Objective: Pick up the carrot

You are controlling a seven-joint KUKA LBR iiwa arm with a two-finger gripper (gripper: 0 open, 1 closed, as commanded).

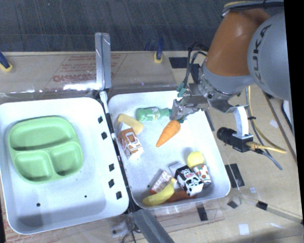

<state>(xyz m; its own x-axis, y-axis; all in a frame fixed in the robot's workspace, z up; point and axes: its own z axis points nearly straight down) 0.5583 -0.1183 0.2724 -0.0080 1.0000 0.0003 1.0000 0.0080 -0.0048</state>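
Carrot point(168, 133) is lying, or perhaps hanging, over the upper middle of the right bin point(213, 139), slanting with its thick end up and to the right and its tip pointing down and to the left. That thick end is sitting right at the gripper point(178, 112), whose fingers are reaching down onto it and appear to be closing on the top of the carrot, though whether it is lifting clear of the bin floor cannot be told. The arm point(251, 41) is coming in from the right, its orange band bulging above the wrist. Just left of the gripper a green bottle point(152, 113) is lying on its side, and beyond that a pale yellow piece point(130, 123) is resting above a small brown and white carton point(131, 143), both near the bin's left wall. Along the lower edge of the same bin a banana point(158, 196) is lying beside a black and white carton point(188, 180), a small wrapped packet point(161, 180), a red-labelled cup point(201, 174) and a yellow ball point(195, 158) just above them. In the left bin point(22, 209), well apart from the carrot, a green tray point(45, 148) with three compartments is sitting toward the upper left.
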